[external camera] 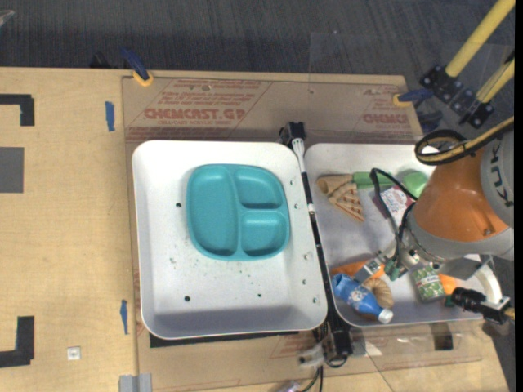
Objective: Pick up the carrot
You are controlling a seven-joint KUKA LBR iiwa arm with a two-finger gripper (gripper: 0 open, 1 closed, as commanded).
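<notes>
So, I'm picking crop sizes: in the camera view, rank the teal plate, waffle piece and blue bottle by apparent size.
1. teal plate, clearly largest.
2. and 3. waffle piece and blue bottle look alike; the bottle is partly covered, so I won't rank them.

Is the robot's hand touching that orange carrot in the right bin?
Cannot tell. In the camera view, the hand sits right at the carrot, but the arm hides any contact or gap.

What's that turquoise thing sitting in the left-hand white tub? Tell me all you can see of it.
It is a turquoise plate with rounded corners, looking like smooth moulded plastic. Raised ridges divide it into three compartments: one long section on its left and two smaller ones stacked on its right. It lies flat, right way up, near the middle of the left bin, slightly toward the far side. Nothing sits in any compartment, and it touches only the bin floor. A few dark specks dot the bin floor beside it.
</notes>
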